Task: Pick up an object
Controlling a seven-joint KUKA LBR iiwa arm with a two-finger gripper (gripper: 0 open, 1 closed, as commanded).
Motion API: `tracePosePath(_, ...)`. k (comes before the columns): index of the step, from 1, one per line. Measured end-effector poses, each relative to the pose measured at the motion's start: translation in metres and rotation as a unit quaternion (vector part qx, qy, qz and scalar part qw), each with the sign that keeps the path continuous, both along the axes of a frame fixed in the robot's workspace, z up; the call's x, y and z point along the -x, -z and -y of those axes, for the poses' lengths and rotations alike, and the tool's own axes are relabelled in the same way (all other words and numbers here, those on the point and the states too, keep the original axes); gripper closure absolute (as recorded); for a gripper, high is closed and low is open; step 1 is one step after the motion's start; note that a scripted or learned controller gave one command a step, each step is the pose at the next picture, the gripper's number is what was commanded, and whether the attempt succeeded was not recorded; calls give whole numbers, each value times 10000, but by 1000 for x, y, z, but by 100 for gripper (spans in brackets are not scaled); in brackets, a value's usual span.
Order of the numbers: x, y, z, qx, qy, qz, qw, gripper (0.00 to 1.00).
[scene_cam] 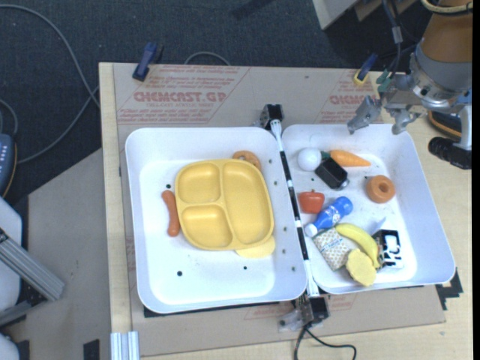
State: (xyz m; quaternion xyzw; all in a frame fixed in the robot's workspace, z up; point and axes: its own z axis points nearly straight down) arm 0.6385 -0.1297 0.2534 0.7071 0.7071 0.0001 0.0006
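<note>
My gripper (382, 118) hangs above the far rim of the right bin (427, 201), its two grey metal fingers (362, 118) spread wide apart with nothing between them and touching nothing. Above it, my wrist carries its orange band (450, 40).

Below and nearer, the right bin, a shallow tray of smooth white plastic, holds a jumble of small items. A white ball (308, 158) sits at its far left, just beside a tapered orange carrot (349, 158) and a black, boxy block (331, 173). A ring-shaped brown doughnut (381, 189) lies to the right, apart from the others. A small red piece (310, 200) rests against the left wall, next to a glossy blue bottle (331, 214) with a white cap. At the near end, a curved yellow banana (360, 240) lies over a speckled tan packet (332, 249) and beside a lumpy yellow lemon-like fruit (361, 268); a black-and-white object (388, 247) sits just to the right.

In the left bin (150, 261), a yellow plate (223, 203) divided into three compartments lies in the middle. An orange-red sausage (172, 212) lies along its left edge, and a brown ring (247, 157) peeks from behind its far edge. Both bins rest on a cardboard sheet (187, 92) printed with red lettering.
</note>
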Motion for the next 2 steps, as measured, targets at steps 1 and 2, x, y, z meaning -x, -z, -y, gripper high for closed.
tracePosePath(1, -2, 85, -13, -8, -1, -20, 10000, 0)
tracePosePath(2, -7, 165, -5, -6, 2, -17, 10000, 0)
